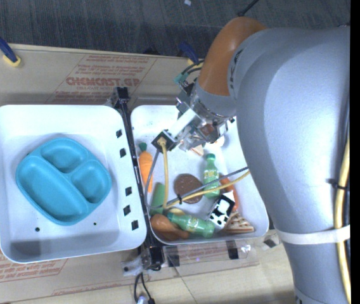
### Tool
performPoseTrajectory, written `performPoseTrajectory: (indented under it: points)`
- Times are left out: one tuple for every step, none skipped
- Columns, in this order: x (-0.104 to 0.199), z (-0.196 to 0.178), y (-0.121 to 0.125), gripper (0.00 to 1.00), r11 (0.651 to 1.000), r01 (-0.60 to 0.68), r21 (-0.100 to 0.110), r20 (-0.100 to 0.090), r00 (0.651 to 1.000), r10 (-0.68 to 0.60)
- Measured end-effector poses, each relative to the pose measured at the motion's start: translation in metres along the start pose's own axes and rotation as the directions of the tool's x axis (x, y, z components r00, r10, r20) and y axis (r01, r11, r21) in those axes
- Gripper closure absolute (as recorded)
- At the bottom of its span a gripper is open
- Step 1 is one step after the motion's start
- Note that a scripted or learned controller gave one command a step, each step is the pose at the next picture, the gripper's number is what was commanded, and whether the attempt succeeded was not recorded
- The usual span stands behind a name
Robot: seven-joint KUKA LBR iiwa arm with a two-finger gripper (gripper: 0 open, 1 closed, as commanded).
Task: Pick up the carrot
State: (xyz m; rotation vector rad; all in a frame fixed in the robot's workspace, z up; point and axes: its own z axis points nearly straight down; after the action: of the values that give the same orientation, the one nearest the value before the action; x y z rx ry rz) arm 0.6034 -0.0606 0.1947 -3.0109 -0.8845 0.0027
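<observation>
Carrot (pixel 145 166) lies in the right bin (pixel 143 118), close against its left wall, about halfway up the frame, with its green end pointing toward the upper edge and its orange body running down toward the pile below.

Nearest the lower edge of the frame, the clutter at the bottom of the right bin is packed together: a brown, potato-like lump (pixel 167 227) at the lower left of the pile, a green bottle (pixel 196 223) lying across it, a black-and-white checkered block (pixel 219 210) just to its right, and a waffle-patterned piece (pixel 239 223) at the lower right corner. A little higher sit a brown round disc (pixel 186 185) and a second green bottle (pixel 210 173) standing slanted beside it. Two thin yellowish sticks (pixel 215 182) cross over this heap.

To the left, the other white bin (pixel 2 170) holds a blue divided tray (pixel 63 179) tilted in its middle. Black clips (pixel 124 151) run along the seam between the two bins.

Higher in the frame, the pincer (pixel 183 135) hangs over the upper part of the right bin, up and to the right of the carrot and apart from it. I cannot tell how it stands, open or closed. The grey arm (pixel 294 138) with its orange band (pixel 221 56) fills the right side of the frame.

Farthest back, the brown cardboard-covered worktop (pixel 72 75) carries red lettering, and a blue-and-yellow clamp (pixel 6 50) grips its upper left corner.
</observation>
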Motion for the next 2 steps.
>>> performPoseTrajectory:
  points:
    - [0.091,-0.021,-0.082,1.00,0.962,0.273,0.004,0.002,0.962,-0.273]
    - [0.076,-0.130,-0.131,1.00,0.999,0.053,0.003,-0.001,0.999,-0.053]
